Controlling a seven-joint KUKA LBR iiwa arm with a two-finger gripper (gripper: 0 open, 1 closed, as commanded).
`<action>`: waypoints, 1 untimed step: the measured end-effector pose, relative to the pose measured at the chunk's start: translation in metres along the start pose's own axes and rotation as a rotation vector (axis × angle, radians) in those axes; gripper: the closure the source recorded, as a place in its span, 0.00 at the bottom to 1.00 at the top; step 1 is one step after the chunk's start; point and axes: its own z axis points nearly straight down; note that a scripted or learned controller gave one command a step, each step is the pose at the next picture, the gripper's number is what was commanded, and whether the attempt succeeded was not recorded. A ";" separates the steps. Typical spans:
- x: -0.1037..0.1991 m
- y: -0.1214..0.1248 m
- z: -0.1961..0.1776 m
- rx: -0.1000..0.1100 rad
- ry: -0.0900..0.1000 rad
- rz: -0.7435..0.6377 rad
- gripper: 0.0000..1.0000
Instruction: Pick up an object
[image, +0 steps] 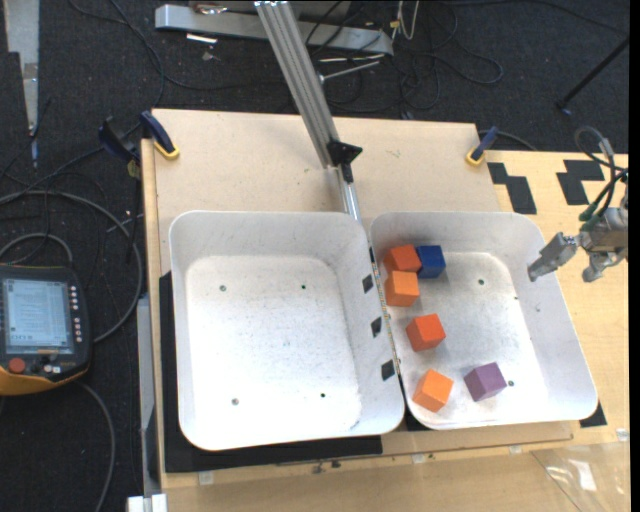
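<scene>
Our gripper (572, 262) hovers at the right bin's (560, 345) right rim, its two fingers spread apart with nothing between them. We judge every candidate lies to its left: nearest the camera sit the purple cube (486, 381) and an orange cube (433, 389), then another orange cube (426, 331), farthest the blue cube (431, 260) touching two orange ones.

No text, brand or number can be read anywhere on the bench. The handheld pendant (40, 325) at 9 o'clock shows a lit screen, its lines too small to make out; black-and-white markers (548, 186) sit at 2 o'clock.
</scene>
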 end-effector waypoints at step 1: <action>0.070 0.030 0.146 0.008 0.004 -0.004 0.00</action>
